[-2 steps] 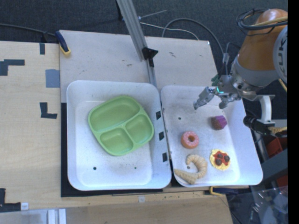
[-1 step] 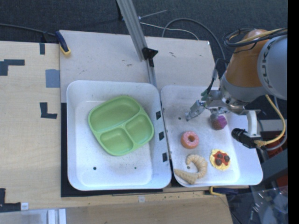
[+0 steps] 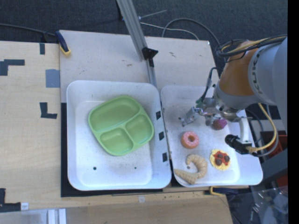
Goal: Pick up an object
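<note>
Arm over right bin (image 3: 247, 174), gripper (image 3: 188, 119) low near its upper left.
Can't tell jaw state, nothing seen held. Donut (image 3: 190, 139) just below gripper; croissant (image 3: 194, 168) and tart (image 3: 220, 159) nearer front edge; purple item (image 3: 219, 123) under wrist. Green plate (image 3: 121, 124) in left bin (image 3: 77, 139).

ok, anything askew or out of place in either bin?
Two small things. The croissant lies against the right bin's near rim, one end riding up on it. The green divided plate sits rotated in the left bin. Nothing looks spilled or damaged.
</note>
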Controlling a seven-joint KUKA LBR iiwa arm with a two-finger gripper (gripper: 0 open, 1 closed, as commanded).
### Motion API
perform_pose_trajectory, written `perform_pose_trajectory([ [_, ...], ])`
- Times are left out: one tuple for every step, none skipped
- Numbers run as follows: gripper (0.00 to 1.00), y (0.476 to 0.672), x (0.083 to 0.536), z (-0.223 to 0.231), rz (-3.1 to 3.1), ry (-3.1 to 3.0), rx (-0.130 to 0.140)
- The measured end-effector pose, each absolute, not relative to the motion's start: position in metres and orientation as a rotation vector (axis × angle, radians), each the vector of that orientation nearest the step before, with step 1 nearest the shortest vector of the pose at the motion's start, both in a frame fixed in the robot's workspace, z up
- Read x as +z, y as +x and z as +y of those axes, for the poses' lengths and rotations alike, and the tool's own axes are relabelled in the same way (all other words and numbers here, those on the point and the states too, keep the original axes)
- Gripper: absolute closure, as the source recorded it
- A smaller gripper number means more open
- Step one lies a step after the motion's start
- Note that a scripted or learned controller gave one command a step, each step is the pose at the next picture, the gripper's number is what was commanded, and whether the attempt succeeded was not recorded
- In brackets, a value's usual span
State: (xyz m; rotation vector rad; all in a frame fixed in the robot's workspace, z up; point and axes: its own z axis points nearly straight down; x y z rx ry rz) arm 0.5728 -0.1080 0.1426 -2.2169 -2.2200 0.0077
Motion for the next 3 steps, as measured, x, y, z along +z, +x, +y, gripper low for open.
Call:
perform_pose_trajectory([
  [0.00, 0.572, 0.089, -0.107, -2.221, -2.218, 0.006],
  [1.00, 0.572, 0.101, -0.106, -2.222, -2.215, 0.003],
  [1.00, 0.576, 0.144, -0.109, -2.224, -2.222, -0.002],
])
